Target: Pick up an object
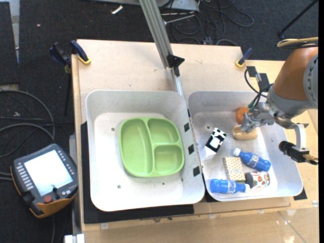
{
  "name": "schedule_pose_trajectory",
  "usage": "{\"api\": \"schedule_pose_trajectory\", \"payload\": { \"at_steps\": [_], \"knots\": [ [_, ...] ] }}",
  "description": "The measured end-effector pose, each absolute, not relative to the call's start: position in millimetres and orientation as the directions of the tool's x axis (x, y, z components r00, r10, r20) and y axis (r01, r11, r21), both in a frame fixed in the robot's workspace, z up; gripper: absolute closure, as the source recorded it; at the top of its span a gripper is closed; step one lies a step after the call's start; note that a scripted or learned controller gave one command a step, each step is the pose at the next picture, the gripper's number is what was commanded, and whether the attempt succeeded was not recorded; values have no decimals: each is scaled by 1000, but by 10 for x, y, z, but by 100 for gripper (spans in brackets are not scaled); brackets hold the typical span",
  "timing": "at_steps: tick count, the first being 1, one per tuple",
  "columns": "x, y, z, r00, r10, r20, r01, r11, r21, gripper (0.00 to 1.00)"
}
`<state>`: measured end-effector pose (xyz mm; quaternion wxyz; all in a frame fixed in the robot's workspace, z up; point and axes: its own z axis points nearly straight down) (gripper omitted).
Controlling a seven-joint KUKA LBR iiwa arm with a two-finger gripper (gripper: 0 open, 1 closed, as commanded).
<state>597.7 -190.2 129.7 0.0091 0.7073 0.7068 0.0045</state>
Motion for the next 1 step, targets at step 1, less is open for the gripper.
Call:
{"api": "schedule_pose_trajectory", "payload": {
  "at_steps": [1],
  "knots": [
    [6029, -1861, 1926, -3, 1000, -2, 1000, 3, 7, 100]
  ]
}}
